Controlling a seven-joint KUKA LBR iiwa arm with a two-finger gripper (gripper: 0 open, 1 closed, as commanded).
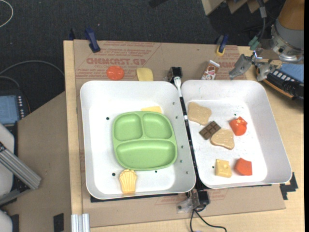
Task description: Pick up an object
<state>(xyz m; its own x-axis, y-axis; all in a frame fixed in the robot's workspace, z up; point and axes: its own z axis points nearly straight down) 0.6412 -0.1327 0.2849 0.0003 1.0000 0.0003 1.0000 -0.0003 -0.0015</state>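
The right bin (pixel 270 105) holds several toy foods: a tan bread slice (pixel 199 113), a chocolate square (pixel 209 129), a second bread slice (pixel 223 138), a red strawberry (pixel 238 125), a red block (pixel 244 166) and a cheese cube (pixel 222 168). My gripper (pixel 250 67) hangs beyond the bin's far right corner, above the bench rather than over the food. Its two grey fingers (pixel 237 66) stand apart with nothing between them.
The left bin (pixel 91 129) carries a green divided plate (pixel 144 140), a yellow slab (pixel 151 109) behind it and a yellow ridged piece (pixel 128 181) in front. On the cardboard behind the bins lie an orange disc (pixel 115 73), a yellow piece (pixel 144 74) and a small carton (pixel 210 70).
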